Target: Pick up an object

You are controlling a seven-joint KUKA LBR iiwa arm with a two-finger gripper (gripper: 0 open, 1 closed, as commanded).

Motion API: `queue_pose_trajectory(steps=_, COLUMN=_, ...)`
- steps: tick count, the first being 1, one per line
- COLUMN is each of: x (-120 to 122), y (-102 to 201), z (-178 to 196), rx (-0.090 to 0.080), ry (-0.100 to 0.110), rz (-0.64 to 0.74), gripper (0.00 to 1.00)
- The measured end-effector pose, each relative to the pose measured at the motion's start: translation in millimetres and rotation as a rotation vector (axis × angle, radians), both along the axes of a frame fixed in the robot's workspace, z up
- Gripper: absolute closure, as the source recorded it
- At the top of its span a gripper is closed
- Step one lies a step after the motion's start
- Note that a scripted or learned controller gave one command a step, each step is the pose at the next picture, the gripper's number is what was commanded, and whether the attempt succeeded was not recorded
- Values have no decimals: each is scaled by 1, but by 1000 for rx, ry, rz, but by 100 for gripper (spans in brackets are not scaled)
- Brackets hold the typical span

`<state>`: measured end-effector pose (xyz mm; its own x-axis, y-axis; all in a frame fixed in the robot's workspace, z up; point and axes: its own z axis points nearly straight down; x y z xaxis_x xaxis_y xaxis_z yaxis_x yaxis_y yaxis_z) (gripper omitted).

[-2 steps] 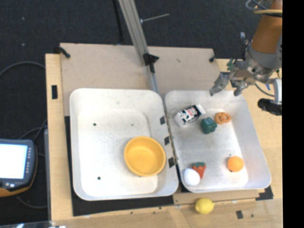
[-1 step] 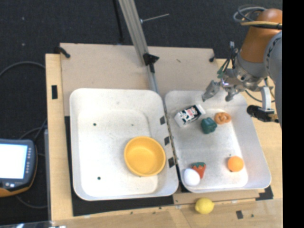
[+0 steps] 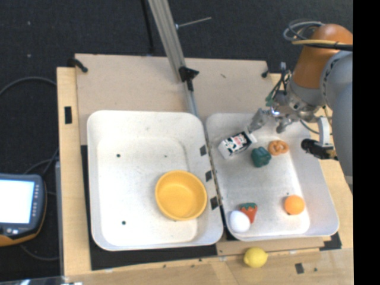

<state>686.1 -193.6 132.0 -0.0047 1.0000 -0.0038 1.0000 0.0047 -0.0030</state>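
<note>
Lemon (image 3: 255, 257) on bench edge, arm bent over right bin (image 3: 309, 221), hand (image 3: 272, 116) lowered, grip state unclear

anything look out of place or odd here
Yes: a yellow lemon lies on the bench just outside the right bin's near rim, while the other small things sit inside that bin.

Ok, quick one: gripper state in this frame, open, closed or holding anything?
Gripper: cannot be told; it hangs over the right bin's far edge, and no object shows in its grasp.
</note>
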Motion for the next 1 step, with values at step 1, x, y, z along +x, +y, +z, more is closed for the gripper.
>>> queue_pose_trajectory(steps=1, x=2, y=-1, z=15, rx=-6, ry=-7, rz=4, gripper=100)
